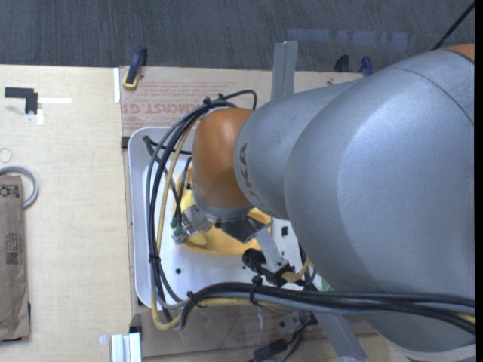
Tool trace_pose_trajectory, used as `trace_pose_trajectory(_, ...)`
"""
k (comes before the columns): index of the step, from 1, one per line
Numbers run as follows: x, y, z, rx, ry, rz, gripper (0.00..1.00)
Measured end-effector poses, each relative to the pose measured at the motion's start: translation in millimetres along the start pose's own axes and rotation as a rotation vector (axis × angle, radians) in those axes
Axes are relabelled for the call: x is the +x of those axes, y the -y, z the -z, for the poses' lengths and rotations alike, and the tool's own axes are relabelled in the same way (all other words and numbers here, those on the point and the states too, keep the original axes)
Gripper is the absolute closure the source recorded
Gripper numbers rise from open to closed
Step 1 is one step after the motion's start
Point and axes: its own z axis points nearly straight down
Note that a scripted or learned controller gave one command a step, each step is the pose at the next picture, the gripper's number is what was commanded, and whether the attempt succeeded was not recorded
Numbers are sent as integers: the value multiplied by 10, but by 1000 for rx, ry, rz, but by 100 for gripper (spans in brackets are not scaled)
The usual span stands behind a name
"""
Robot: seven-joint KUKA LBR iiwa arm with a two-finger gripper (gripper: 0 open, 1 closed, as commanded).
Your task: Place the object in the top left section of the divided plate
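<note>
My gripper (198, 228) sits low in the white bin (139, 202), directly under my orange wrist band (219, 157). Wrist and forearm cover it from above; only grey hardware at the band's lower rim shows. Whether it is released or clamped on anything, I cannot tell.

Just under and beside that hardware: a yellow plate (219, 241). It shows as a crescent below the wrist plus a sliver by the cables to the wrist's left. I take it for the divided plate of the task, but no dividers are visible, so the top left section cannot be picked out. By judgement that section lies somewhere beneath my wrist, toward the far left part of the yellow.

The object to be placed: I cannot make it out. It may be at the gripper under the wrist, or elsewhere beneath my arm. No long axis can be read for something hidden.

Outward: black and yellowish cables (162, 202) loop from the wrist down the bin's left side and run back along its near edge. A small green patch (321, 283) peeks out at the lower right, under my arm; unidentifiable.

Beyond the bin: cardboard sheet (173, 100) with red print behind it, a yellow-and-blue clamp (135, 69) at the cardboard's corner, pale wooden bench (68, 202) to the left, a brown paper bag (13, 255) at the bench's left edge.

Judgement: gripper is over or touching the plate, so placement is near or under way.
</note>
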Motion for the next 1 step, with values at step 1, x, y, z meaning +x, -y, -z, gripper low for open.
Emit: trace_pose_trajectory(1, -304, 240, 146, 25, 1, -561, 100)
